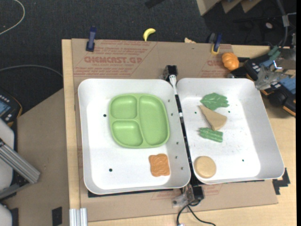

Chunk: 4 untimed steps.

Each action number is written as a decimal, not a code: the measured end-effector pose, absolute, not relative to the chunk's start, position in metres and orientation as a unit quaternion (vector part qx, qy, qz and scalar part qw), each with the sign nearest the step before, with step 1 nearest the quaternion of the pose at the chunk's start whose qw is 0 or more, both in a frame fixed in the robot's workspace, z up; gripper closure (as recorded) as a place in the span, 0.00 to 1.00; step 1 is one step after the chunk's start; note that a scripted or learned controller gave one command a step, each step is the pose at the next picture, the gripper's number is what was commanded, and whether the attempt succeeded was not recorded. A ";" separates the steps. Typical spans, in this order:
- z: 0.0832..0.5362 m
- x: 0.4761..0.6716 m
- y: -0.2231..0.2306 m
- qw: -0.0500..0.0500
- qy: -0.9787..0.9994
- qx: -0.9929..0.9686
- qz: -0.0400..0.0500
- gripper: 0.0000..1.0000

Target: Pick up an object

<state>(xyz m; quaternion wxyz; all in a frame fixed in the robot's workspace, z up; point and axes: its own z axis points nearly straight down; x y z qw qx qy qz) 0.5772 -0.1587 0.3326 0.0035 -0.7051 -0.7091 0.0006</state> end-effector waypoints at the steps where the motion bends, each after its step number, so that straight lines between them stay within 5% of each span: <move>1: 0.547 0.541 -0.208 -0.011 -0.706 -0.709 -0.004 1.00; 2: 0.409 0.519 -0.155 0.007 -0.708 -0.706 0.003 1.00; 3: 0.345 0.488 -0.095 0.005 -0.709 -0.705 0.002 1.00; 4: 0.312 0.485 -0.012 0.003 -0.710 -0.704 0.001 1.00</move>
